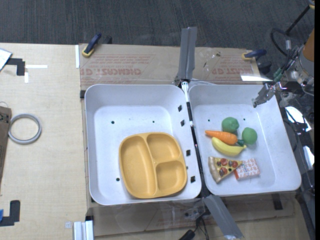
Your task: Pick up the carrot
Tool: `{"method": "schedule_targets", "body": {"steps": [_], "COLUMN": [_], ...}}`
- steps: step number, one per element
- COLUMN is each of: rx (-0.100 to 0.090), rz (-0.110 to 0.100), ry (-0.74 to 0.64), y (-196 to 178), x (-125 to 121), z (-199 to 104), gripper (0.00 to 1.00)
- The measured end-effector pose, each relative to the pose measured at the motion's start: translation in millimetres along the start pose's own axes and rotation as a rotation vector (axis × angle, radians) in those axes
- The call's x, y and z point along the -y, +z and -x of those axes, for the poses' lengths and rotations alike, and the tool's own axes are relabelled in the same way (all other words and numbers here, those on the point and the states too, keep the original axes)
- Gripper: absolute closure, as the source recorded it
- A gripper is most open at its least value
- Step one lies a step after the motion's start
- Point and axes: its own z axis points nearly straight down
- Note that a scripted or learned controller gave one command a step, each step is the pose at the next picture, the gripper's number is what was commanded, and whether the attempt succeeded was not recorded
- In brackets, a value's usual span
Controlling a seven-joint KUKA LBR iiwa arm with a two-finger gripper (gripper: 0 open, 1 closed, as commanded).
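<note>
**Carrot lies in the right bin, gripper at the far right corner**

The carrot (pixel 220 134) lies in the right bin (pixel 270 181), close to the middle wall between the 2 bins. Its orange body points to the right and its green end is near the round green things. It rests just above the banana (pixel 227 146) and seems to touch it. Behind the carrot there is 1 round green fruit (pixel 230 124), and a second green fruit (pixel 249 135) sits to the right, beside the tip of the banana. Nearer to the front edge lie a pizza slice (pixel 222 167) and a small red and white packet (pixel 247 168), side by side.

The left bin (pixel 100 134) holds a yellow plate (pixel 151 164) with 3 compartments.

The gripper (pixel 261 98) is above the far right corner of the right bin, well apart from the carrot. It is small and partly mixed with cables, so I cannot tell how it stands. Nothing is seen in it.

On the bench (pixel 45 174) to the left, a roll of tape (pixel 23 128) lies flat.
</note>
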Motion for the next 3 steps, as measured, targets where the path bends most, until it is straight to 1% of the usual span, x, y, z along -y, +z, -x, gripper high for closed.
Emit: {"method": "schedule_targets", "body": {"steps": [1,2,3], "rx": [0.0,0.001,0.0], "rz": [0.001,0.004,0.001], "ry": [-0.254,-0.303,-0.299], "y": [23.5,146.6,140.5], "x": [34.7,22.0,22.2], "z": [-77.2,-84.9,-83.9], "gripper": [0.0,0.0,1.0]}}
